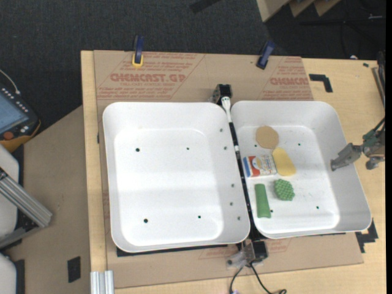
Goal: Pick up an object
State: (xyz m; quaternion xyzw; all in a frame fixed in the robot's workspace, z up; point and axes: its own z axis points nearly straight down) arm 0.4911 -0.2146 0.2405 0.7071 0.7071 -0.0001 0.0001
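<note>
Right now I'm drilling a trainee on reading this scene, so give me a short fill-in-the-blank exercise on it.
1. All the objects lie in the ____ bin.
2. The long marker is ____ in colour.
3. The tan disc lies just above the ____ block.
4. The gripper is at the right bin's ____ edge.

Missing words: right; green; yellow; right

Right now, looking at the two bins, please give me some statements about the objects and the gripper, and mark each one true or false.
1. All the objects lie in the right bin. True.
2. The green stick lies beside the green textured ball. True.
3. The gripper holds the yellow block. False: it is at the bin's right rim, apart from the block.
4. The tan disc lies in the left bin. False: it lies in the right bin.
</note>
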